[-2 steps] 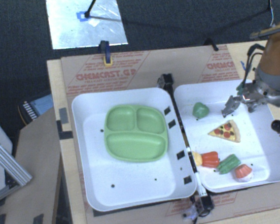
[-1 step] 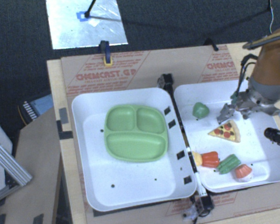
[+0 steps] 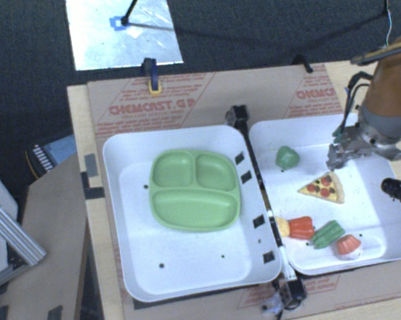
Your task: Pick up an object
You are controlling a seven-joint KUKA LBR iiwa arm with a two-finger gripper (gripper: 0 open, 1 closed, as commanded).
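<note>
Pizza slice [image 3: 322, 189] — toy, yellow with red dots, flat on the floor of the right bin [image 3: 382, 206], just below and left of the gripper [image 3: 336, 157]; apart from it, nothing between the jaws. Jaw state: cannot tell.
Green rounded piece [image 3: 286, 157] — left of the gripper, near the bin's upper left.
Orange-red pepper [image 3: 298, 227], green pepper [image 3: 328, 233], red-and-white piece [image 3: 349, 246] — clustered along the bin's lower edge.
Green divided plate [image 3: 193, 189] — centre of the left bin [image 3: 133, 230].
</note>
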